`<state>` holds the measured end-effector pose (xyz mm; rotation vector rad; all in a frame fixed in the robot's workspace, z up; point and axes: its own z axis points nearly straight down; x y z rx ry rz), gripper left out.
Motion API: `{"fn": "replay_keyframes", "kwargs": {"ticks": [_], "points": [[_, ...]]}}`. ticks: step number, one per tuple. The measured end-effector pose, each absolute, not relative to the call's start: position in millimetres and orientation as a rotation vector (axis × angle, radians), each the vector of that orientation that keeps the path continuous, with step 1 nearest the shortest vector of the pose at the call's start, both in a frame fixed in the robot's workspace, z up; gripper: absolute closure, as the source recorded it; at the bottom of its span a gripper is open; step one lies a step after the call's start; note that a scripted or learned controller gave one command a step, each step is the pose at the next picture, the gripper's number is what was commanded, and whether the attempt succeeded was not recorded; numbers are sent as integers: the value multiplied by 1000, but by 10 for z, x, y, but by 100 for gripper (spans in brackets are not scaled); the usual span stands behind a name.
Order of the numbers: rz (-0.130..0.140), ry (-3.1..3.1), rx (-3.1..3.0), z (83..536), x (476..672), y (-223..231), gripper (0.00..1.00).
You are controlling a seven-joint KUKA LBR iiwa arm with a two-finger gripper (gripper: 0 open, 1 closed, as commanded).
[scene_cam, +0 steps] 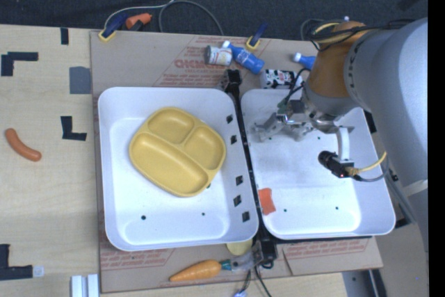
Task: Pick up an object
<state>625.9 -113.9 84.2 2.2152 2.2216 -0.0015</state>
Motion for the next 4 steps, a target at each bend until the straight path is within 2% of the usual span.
{"fn": "replay_keyframes", "kwargs": {"ticks": [1,2,3,4], "points": [[1,2225,2215,852,6701,-941,0],[2,2219,2218,867,6183,-940,0],[3,2222,2216,855,6611,-1025,0],[0,2220,2217,857,6548,-960,0]]}}
